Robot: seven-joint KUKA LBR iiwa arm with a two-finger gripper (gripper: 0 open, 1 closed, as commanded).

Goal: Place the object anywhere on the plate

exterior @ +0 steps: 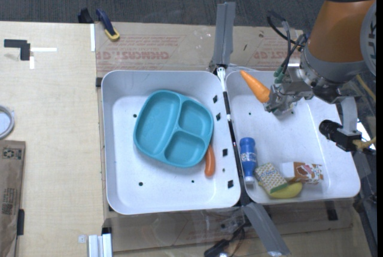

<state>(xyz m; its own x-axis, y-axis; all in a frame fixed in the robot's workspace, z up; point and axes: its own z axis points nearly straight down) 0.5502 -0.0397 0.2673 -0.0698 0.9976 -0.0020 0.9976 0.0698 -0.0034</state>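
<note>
- We see the gripper [281, 103] in the right bin [347, 187], just beside the carrot [256, 86].
- We cannot tell how its jaws stand.
- The blue plate [173, 128] lies in the left bin [119, 148].

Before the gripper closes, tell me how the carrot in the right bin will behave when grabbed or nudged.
The carrot looks like a smooth moulded toy, so probably stiff and light. Its tapered, rounded body may squirt out of a pinch near the tip, and a nudge could roll or pivot it. It lies close to the right bin wall by the gripper, which may limit where the grasp can approach.
</note>
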